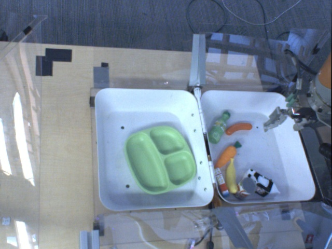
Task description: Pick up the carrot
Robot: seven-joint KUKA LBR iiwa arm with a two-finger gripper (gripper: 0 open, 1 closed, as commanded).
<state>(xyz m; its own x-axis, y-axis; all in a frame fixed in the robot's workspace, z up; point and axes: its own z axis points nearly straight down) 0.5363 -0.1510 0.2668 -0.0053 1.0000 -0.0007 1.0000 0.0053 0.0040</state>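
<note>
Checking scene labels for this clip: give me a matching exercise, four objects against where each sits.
Objects:
1. carrot
2. green divided plate
3. green bottle
4. banana

Places:
A. left bin, near its middle
B. right bin, upper left, beside the sausage
C. right bin, just below the carrot
D. right bin, between the sausage and the banana

Pairs: 1-D, 2-A, 3-B, 4-C

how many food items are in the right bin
3: a sausage near the middle, a carrot below it, and a banana touching the carrot's lower end. None seem hidden.
</note>
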